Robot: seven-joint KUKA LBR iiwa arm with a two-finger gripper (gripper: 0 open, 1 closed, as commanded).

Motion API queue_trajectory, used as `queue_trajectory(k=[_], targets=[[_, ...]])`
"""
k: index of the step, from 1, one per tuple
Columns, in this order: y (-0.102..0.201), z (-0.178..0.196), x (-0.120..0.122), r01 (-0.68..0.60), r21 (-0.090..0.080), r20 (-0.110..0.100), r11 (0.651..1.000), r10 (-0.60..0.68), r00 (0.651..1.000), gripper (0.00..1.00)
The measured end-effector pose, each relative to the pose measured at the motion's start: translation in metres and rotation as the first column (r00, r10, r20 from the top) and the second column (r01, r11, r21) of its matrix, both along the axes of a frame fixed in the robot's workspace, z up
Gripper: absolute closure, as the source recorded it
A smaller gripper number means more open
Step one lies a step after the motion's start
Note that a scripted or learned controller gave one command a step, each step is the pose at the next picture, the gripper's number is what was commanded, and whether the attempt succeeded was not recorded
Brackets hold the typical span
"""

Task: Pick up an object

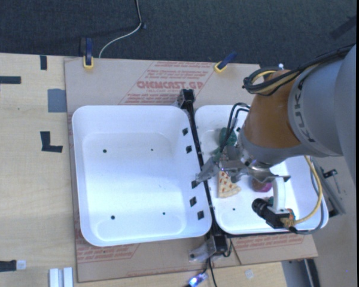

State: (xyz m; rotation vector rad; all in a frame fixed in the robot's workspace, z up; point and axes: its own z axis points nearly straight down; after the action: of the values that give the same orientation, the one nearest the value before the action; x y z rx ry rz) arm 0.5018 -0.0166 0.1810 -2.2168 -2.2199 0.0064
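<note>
Objects for picking lie in the right bin (299,223), at the middle right of the frame: a tan, dotted wedge shaped like a pizza slice (228,188) sits on the bin floor near the divider, a small purple item (262,186) lies just right of it, partly hidden under the wrist, and a green item (228,137) shows near the bin's upper left, close to the arm's cables. Whether the gripper (226,167) has its fingers spread or closed cannot be told; it hangs low over the bin's left part, just above the wedge, and nothing can be seen gripped in it. The grey arm (323,109) with its orange band (272,121) comes in from the right edge and covers much of that bin, with a black fitting and a yellow cable near the bin's lower rim. The left bin (84,160) fills the centre of the frame, its white floor marked by four small dark dots. A black strip (195,154) with clips runs between the two bins. Both bins rest on a brown cardboard sheet (161,82) with red printing, clamped at the top by two blue-and-yellow clips (87,54). The sheet lies on a pale wooden bench (24,184) bearing black tape marks at the left. Dark carpet (227,17) spans the top of the frame, crossed by a thin white cable (128,31).
</note>
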Motion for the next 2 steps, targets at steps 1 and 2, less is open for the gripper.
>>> queue_trajectory(k=[1,2], targets=[[-0.057,0.003,0.051,0.004,-0.003,0.008,1.0,-0.004,1.0,0.0],[-0.083,-0.101,-0.022,0.006,0.0,0.0,1.0,-0.006,1.0,0.0]])
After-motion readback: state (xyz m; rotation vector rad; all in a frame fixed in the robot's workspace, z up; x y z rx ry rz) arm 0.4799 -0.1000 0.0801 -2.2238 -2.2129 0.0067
